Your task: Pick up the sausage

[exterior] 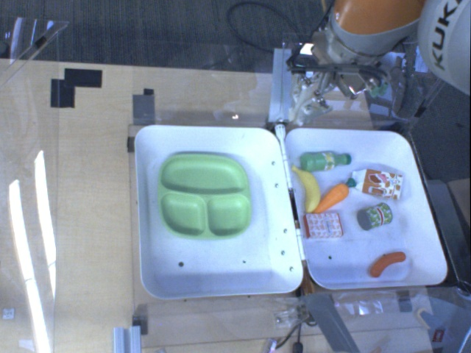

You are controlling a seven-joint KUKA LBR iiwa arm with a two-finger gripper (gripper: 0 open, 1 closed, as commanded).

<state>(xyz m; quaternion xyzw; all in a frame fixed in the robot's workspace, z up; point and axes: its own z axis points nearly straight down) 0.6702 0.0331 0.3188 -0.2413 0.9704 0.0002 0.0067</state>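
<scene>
The task looks barely begun, judging by how things lie: the sausage point(387, 264) rests untouched in the lower right corner of the right bin point(430, 197), a short reddish-orange link lying at a slight slant, apart from everything else in there. The pincer point(324, 94) hangs at the upper right of the frame, above the far rim of the right bin and well apart from the sausage; it carries nothing that can be seen, and the tangle of metal and cable around it makes it impossible to tell whether it is open or closed. What is left, then, is nearly all of it: travelling toward the lower right corner, descending, closing on the link and lifting. By count, the bench point(88, 197) bears two white bins. The left bin point(221, 278) holds one green divided plate point(204, 195) with three compartments. The right bin holds seven things: one green bottle point(324, 160), one banana point(309, 188), one carrot point(333, 196), one small carton point(379, 183), one flat red-and-white packet point(323, 226), one small can point(375, 216) and the one sausage.
</scene>
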